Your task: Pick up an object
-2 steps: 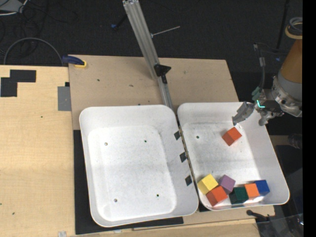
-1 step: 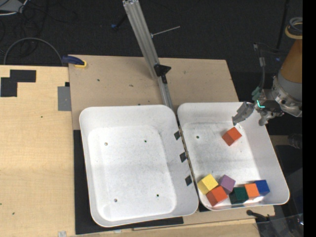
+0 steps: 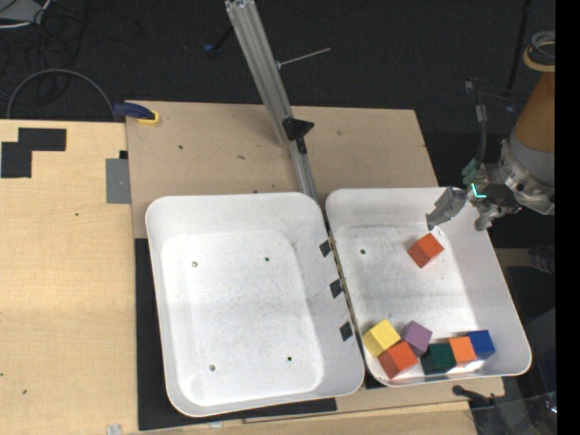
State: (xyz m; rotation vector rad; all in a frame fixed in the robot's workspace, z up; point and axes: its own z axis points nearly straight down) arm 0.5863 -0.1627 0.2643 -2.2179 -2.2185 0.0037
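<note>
Nearest the camera, a black mat [image 3: 149, 333] shows under the two white bins. The left bin [image 3: 181, 220] has a speckled floor with a few small dark dots. The right bin [image 3: 507, 329] holds a cluster of blocks along its near edge: a yellow cube [image 3: 382, 335], a red cube [image 3: 397, 359], a purple cube [image 3: 417, 335], a green cube [image 3: 438, 358], an orange cube [image 3: 463, 348] and a blue cube [image 3: 481, 343], all touching or just beside one another. Small black clips [image 3: 335, 287] sit along the seam between the bins.

Farther up the right bin, an orange-red block [image 3: 425, 250] lies tilted, apart from the cluster. The gripper [image 3: 464, 211] hangs just above and to the right of it, near the bin's far right rim; its fingers [image 3: 443, 209] are spread wide, with nothing between them.

Beyond the bins lies a brown board [image 3: 236, 148], and to the left a pale wooden table [image 3: 54, 261] with black patches [image 3: 32, 148]. A slanted metal rail [image 3: 263, 71] rises from the board. A blue and yellow clamp [image 3: 136, 111] sits at the board's far left corner. Behind is dark floor with cables [image 3: 54, 80].
</note>
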